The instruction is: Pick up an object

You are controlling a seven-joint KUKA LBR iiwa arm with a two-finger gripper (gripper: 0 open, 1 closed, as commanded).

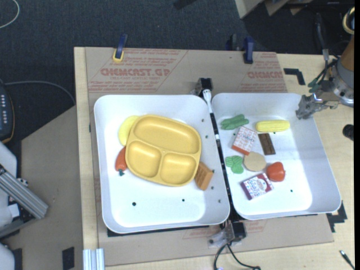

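The right bin (315,151) holds several small items: a yellow corn cob (273,126), a green leafy piece (234,121), a red-and-white packet (244,139), a brown bar (266,144), a second green piece (234,162), a beige disc (254,162), a red tomato-like piece (275,171) and a magenta packet (256,185). My gripper (306,107) hangs over the far right rim of this bin, right of the corn cob and apart from every item. Nothing shows in its grasp.
The left bin (157,210) carries a yellow divided plate (163,149), with a yellow piece (126,129) and a red-orange piece (121,161) at its left and a brown block (203,176) at its right. Clamps (118,54) sit on the board's far edge.
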